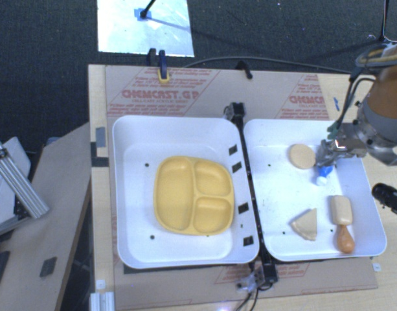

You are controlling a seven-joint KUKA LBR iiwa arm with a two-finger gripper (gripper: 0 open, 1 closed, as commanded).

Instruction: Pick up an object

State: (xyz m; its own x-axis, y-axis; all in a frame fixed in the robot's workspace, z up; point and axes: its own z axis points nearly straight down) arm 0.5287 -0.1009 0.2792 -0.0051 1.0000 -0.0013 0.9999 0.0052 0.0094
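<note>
Camera view puts my gripper [326, 162] low in the right bin [276, 238] over a small blue object [323, 172], nothing visibly lifted yet, grasp and lift both left.

A yellow tray [193, 195] lies in the left bin [130, 173]. At 12 o'clock on the surface [263, 89], a clamp [162, 67]; beyond it, a shiny sheet [146, 18].

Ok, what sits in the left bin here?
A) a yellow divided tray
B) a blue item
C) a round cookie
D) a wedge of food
A: the yellow tray lies alone in the left bin; the cookie and wedge are in the right bin.
</note>
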